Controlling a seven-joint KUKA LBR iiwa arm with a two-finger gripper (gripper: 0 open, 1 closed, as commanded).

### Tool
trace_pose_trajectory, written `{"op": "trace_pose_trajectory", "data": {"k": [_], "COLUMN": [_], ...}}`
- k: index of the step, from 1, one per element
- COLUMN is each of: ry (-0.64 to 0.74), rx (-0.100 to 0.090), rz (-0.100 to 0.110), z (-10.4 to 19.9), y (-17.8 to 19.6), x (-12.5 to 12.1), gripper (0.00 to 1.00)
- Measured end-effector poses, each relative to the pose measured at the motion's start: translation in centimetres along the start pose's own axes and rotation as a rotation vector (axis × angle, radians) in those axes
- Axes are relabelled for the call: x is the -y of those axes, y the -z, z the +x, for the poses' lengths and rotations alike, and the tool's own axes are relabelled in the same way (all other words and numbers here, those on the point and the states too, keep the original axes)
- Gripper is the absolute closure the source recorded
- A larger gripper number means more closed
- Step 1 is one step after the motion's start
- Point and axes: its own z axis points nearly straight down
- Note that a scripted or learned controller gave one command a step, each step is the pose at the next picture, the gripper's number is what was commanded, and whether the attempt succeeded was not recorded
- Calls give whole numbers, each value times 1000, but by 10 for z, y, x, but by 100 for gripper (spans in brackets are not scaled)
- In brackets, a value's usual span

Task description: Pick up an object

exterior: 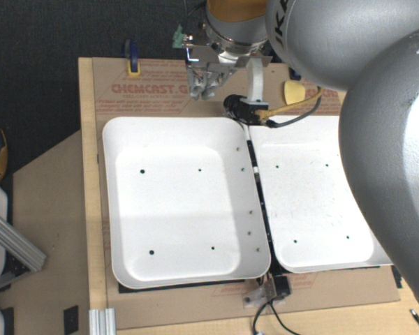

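Claw (pixel 208 86) top center of frame, above the cardboard-covered desk (pixel 98 187) just past the bins' far rims; how far open, cannot tell, nothing visibly gripped. Left bin (pixel 119 145) and right bin (pixel 300 257) side by side mid-frame. No pickable object identifiable. Blue clamp (pixel 133 56) upper left on the board edge.

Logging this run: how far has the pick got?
Nothing looks picked. The claw sits above the board past the far rim of the left bin, with no object visible between its tips. The right bin shows a bare white floor where the arm doesn't cover it. Finding, grasping and lifting an object all remain.
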Motion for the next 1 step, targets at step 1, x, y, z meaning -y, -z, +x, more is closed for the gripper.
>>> {"op": "trace_pose_trajectory", "data": {"k": [1], "ry": [-7], "rx": [1], "rz": [-17], "z": [-87], "y": [64], "x": [-2], "gripper": [100]}}
